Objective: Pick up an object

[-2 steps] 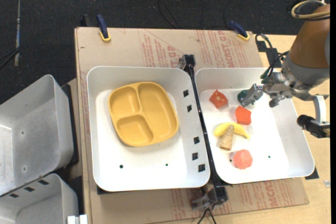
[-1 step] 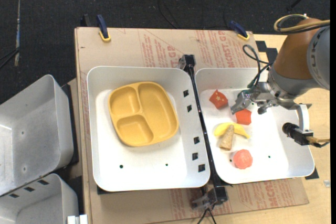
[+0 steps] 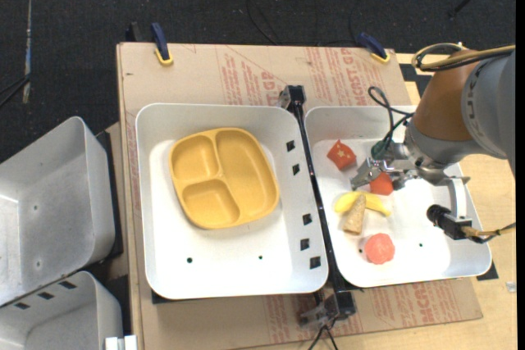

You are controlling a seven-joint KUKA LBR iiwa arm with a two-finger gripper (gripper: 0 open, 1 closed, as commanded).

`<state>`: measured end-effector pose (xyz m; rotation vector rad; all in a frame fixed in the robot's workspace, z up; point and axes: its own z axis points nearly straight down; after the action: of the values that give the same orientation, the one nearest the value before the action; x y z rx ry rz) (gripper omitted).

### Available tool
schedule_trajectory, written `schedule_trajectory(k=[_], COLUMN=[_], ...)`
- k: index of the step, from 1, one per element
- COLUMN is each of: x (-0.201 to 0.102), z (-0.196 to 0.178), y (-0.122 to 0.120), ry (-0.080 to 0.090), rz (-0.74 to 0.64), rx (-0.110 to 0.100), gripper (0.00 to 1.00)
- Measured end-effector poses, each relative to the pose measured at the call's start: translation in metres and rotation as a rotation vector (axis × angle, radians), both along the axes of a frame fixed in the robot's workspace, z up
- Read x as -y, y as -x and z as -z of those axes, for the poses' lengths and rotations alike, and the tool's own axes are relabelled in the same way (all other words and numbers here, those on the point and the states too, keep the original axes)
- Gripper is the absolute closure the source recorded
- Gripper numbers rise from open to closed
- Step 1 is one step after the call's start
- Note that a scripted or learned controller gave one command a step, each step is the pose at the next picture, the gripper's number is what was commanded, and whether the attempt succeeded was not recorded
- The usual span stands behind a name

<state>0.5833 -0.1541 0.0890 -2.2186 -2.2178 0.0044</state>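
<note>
The right bin point(image 3: 459, 258) holds several small food toys. A red block point(image 3: 340, 153) lies near its far left. A yellow banana point(image 3: 367, 203) and a tan wedge point(image 3: 354, 218) rest in the middle, and a pink-red round piece point(image 3: 378, 248) sits toward the front. My gripper point(image 3: 373, 174) hangs low over the bin's centre, right of the red block. It is just above a small orange piece point(image 3: 381, 184), which it partly hides. I cannot make out whether it touches the orange piece.
The left bin point(image 3: 156, 258) contains a yellow divided plate point(image 3: 222, 176). A black divider point(image 3: 308, 176) runs between the bins. The arm's grey and orange wrist point(image 3: 447, 115) covers the right bin's far right corner. Spare white bins point(image 3: 49, 201) stand at the left.
</note>
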Motion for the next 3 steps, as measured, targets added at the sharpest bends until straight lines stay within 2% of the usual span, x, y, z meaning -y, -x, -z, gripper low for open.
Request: schedule_trajectory(k=[1, 2, 3], x=[0.000, 0.004, 0.008], z=[-0.013, -0.075, -0.127], y=[-0.002, 0.002, -0.009], ry=[0.002, 0.003, 0.004], rz=[0.000, 0.000, -0.003], rx=[0.007, 0.011, 0.013], gripper=[1.00, 1.00, 1.00])
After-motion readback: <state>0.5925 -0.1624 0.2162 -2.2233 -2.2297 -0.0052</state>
